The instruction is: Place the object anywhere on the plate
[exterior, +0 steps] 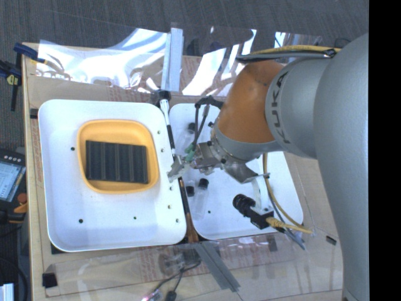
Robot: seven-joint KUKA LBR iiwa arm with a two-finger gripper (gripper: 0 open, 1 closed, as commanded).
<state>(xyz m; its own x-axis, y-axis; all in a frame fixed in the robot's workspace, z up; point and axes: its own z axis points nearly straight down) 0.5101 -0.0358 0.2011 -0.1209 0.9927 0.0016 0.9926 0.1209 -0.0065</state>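
The yellow rounded plastic plate holds a dark ridged rectangular block. The pincer hangs at its three o'clock; whether it is open or closed, I cannot tell.

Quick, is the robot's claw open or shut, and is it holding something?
The two-finger gripper: cannot be told whether open, shut or holding anything; it is low at the left edge of the right shallow white bin.

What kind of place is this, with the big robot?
Probably a robot lab: a big grey and orange robot arm reaches over the right white bin, a yellow plate sits in the left white bin, both on a workbench.
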